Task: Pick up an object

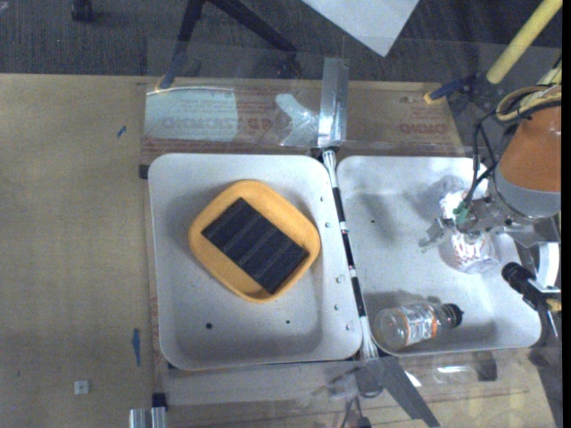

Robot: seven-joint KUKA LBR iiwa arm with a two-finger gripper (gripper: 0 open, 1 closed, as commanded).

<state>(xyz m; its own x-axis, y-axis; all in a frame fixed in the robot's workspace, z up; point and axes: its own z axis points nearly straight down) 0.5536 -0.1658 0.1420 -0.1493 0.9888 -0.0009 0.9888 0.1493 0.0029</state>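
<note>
1. Left bin [178, 328]: a rounded yellow tray [254, 239] with a dark ribbed inset, lying tilted.
2. Right bin [393, 194]: a clear plastic bottle [415, 321], dark cap, on its side near the front wall.
3. Jaws [464, 230] hang over something crinkled and shiny; their state I cannot tell.
4. The arm [535, 159] is cut off at the right.

Faint reddish lettering on the cardboard strip [294, 119] is too blurred to read.

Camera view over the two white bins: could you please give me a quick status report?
Gripper low in right white bin, over crinkled shiny wrapper; grip unconfirmed. Clear plastic bottle lying near front wall. Yellow tray with dark ribbed insert in left bin.
</note>
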